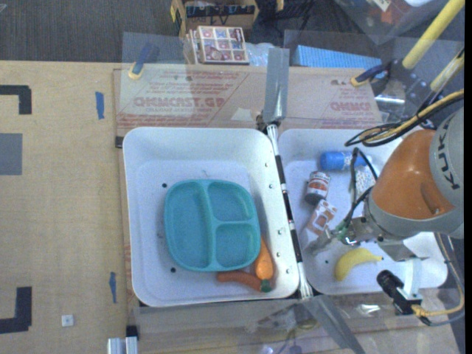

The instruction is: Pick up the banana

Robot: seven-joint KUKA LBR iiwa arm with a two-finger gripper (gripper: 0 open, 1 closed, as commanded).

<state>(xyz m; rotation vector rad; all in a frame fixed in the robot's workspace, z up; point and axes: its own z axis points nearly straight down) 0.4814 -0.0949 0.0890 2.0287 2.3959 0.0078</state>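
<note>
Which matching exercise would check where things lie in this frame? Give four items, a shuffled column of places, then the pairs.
Items:
1. banana
2. teal divided tray
3. carrot
4. blue bottle

Places:
A. middle of the left bin
B. near edge of the right bin, beside the hand
C. far part of the right bin
D. near edge of the left bin, just outside the tray's corner

Pairs: 1-B, 2-A, 3-D, 4-C
</note>
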